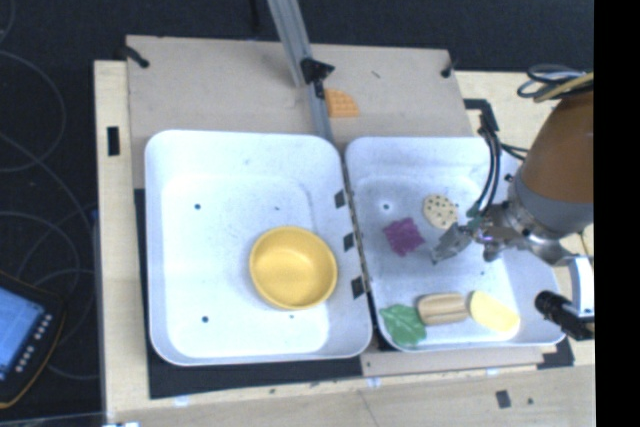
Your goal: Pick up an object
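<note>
We're in the approach step: the tool [452, 243] sits low in the right bin [400, 155], between the purple piece [403, 236] and that bin's right wall, with the speckled cookie-like disc [438, 209] just beside it toward the far wall. We can't tell whether the tool is open, closed, or gripping anything; it reads as a grey blur and nothing shows in it. Candidate objects are all in the right bin: purple piece mid-bin, disc behind it, and along the near wall a green leafy item [402, 322], a tan roll-shaped thing [442, 308] and a yellow oval [494, 312], those three touching or nearly so. The left bin [200, 165] holds a yellow bowl [292, 265] toward its near right corner. We'd go for the purple piece or the disc, since each lies apart from its neighbours; the near-wall cluster risks a double contact. We'd centre over one object and descend straight. Hard to make out: the fingertips, what the disc actually is, and the arm [560, 165], which is cut off at the frame's right.
</note>
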`<state>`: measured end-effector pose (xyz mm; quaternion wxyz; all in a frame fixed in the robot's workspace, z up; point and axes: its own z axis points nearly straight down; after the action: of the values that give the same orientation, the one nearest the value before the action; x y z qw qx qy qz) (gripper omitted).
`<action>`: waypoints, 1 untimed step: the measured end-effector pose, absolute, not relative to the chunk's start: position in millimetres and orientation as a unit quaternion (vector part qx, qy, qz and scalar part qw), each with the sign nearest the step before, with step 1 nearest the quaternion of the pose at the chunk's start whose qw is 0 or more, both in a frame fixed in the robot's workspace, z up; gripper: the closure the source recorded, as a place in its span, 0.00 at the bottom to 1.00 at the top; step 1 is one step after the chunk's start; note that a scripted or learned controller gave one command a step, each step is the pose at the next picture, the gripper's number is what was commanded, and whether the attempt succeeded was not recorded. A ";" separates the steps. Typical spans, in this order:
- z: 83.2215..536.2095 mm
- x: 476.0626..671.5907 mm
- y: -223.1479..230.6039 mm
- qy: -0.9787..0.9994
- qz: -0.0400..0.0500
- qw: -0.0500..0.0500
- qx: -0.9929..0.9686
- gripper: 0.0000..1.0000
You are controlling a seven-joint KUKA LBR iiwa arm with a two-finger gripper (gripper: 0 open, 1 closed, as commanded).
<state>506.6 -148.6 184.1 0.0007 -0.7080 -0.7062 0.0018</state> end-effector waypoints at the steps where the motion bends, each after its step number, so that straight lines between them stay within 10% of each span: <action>1: 126.2 505.1 -140.4 -0.706 0.002 0.001 -0.708 0.00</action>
<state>505.1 -140.4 126.2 0.0015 -0.7081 -0.7062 0.0021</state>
